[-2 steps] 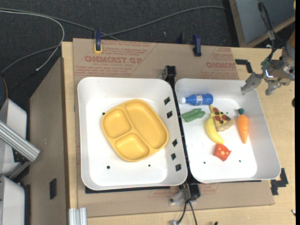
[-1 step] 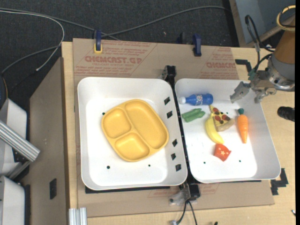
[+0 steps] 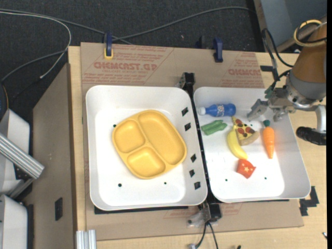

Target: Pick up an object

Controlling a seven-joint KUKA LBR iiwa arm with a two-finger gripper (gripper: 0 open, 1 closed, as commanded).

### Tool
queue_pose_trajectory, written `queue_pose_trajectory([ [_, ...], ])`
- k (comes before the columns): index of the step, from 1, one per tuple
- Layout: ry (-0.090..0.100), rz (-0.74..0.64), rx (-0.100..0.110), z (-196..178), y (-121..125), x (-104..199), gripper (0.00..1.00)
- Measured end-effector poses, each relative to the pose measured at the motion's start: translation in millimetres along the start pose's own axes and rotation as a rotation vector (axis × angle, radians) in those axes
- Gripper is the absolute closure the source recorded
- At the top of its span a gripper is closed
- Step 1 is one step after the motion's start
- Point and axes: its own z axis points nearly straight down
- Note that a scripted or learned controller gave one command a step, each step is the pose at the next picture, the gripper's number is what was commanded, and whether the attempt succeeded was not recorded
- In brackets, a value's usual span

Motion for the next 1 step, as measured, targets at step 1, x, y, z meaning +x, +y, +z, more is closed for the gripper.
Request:
queue_pose_trajectory([
  [1,-0.001,-0.002,-0.006,-14.1,1.6,0.0,1.0],
])
